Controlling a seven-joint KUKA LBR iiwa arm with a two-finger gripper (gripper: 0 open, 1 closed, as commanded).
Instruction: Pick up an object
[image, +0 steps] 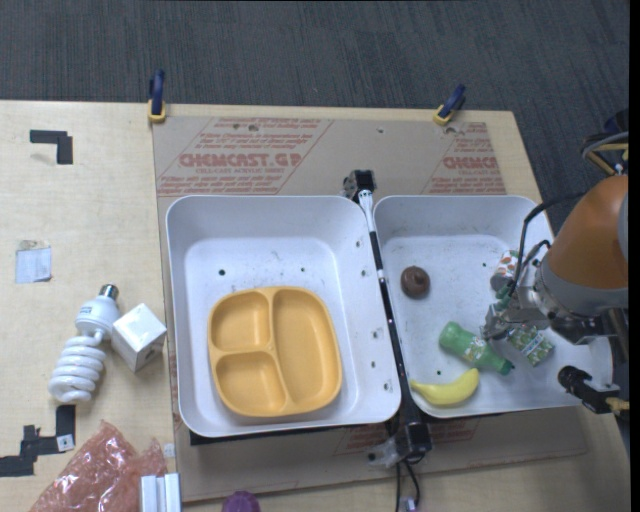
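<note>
Hard to make out the end effector (500, 322) in the right bin (450, 215) — dark, small, partly under the grey wrist; cannot tell if holding anything. Just beside it, touching or nearly so, a green bottle (472, 347), lying tilted, label blurred. Behind the wrist, a green-white packet (532, 345), partly hidden. Near the front wall, a yellow banana (447, 389). Further back, a brown round object (415, 281). In the left bin (190, 240) — a yellow divided plate (274, 352).
</note>
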